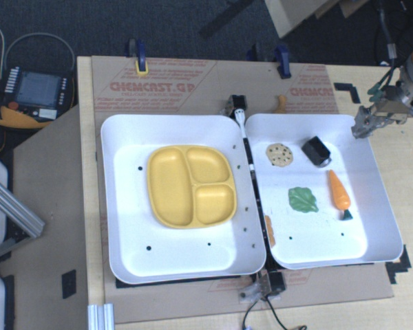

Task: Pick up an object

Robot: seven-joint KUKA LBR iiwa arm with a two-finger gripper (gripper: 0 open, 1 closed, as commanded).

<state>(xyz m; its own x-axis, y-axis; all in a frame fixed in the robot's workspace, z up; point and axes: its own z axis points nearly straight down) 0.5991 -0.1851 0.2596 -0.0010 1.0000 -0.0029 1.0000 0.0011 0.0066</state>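
In the right white bin [378, 246], the orange plastic carrot [339, 191] lies nearest, its long axis running near to far. To its left sits a green leafy piece [303, 199]; farther off, a round cookie [279, 155] and a small black block [316, 150]. The gripper [366, 126] hovers over the bin's far right rim, so everything lies nearer and leftward; how its jaws stand is too small to tell.

- I see two white bins [124, 253] on a tan table [89, 150].
- Yellow divided plate [191, 185].
- Tan cookie [279, 155], dark specks.
- Green leaf [303, 199], orange carrot [339, 191], black block [316, 150].
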